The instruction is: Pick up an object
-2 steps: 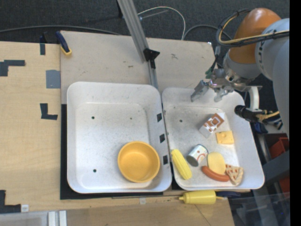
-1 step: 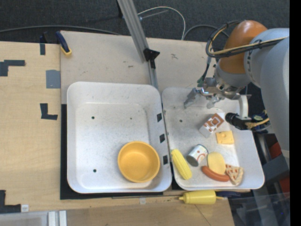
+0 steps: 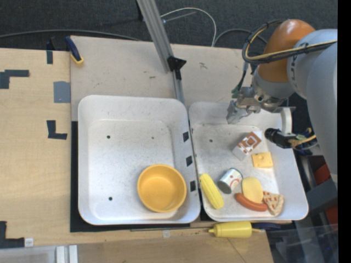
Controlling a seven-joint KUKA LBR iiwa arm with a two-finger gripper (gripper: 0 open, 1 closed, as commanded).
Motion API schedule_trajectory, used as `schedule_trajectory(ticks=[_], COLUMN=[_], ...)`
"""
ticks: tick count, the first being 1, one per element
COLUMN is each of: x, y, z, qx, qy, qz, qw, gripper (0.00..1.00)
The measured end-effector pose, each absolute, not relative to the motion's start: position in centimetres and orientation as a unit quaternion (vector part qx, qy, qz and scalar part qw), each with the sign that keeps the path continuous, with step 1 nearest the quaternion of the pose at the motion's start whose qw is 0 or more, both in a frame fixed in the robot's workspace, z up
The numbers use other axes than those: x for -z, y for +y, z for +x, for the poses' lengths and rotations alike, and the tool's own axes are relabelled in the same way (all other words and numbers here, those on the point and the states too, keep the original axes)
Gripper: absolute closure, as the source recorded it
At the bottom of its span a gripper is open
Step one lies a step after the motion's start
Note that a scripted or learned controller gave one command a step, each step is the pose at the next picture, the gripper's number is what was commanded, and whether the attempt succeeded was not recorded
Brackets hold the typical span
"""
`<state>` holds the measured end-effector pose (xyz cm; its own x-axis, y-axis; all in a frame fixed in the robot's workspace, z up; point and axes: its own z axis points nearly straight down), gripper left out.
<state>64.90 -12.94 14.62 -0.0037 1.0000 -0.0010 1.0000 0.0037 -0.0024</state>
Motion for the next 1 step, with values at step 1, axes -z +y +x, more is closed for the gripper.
schedule_trajectory(ticks=[1], x=[-20.82], y=[-13.00], z=[64.44], qx=[0.0013], qy=[-0.708], qz=[-0.707], qw=[-0.002], gripper=[1.00])
